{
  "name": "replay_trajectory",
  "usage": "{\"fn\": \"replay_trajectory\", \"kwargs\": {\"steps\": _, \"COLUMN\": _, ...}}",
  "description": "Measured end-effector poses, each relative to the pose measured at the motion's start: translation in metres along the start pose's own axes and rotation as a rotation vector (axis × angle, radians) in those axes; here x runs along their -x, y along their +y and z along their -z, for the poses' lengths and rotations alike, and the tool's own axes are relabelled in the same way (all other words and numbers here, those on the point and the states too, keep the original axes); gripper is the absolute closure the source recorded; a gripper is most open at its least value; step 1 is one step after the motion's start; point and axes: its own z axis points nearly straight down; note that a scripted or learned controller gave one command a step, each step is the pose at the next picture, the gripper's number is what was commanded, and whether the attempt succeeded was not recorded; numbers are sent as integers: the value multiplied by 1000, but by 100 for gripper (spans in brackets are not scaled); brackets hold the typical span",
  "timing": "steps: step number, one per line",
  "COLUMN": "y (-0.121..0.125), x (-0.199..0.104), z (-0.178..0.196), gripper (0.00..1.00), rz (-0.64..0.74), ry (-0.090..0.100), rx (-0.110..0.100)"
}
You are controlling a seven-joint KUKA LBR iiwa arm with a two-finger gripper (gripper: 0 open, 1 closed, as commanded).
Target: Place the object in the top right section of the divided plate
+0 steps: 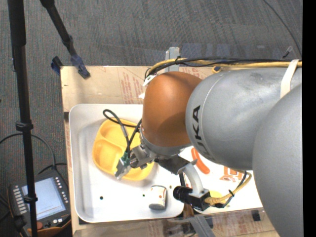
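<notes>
Arm over the left bin, above the yellow divided plate.

The grey arm (237, 127), with its orange band (165, 112), reached in from the right and covered much of both bins. The left white bin (79, 132) held the yellow divided plate (106, 149), partly hidden under the wrist. The gripper (121, 169) hung at the plate's near edge; whether it was open or closed could not be told. A small white-and-grey cylindrical object (158, 197) lay in the bin near the front, apart from the plate.

Grey arm (237, 127) low, reaching left
</notes>
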Motion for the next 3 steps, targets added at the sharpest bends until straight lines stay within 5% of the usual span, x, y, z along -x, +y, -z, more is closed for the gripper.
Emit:
{"fn": "replay_trajectory", "kwargs": {"steps": 1, "y": 17, "x": -13, "z": -132, "gripper": 0, "rz": -305, "ry": 0, "rx": 18}}
{"fn": "replay_trajectory", "kwargs": {"steps": 2, "y": 14, "x": -24, "z": -136, "gripper": 0, "rz": -307, "ry": -1, "rx": 19}}
{"fn": "replay_trajectory", "kwargs": {"steps": 3, "y": 14, "x": -2, "z": -127, "gripper": 0, "rz": -142, "ry": 1, "rx": 1}}
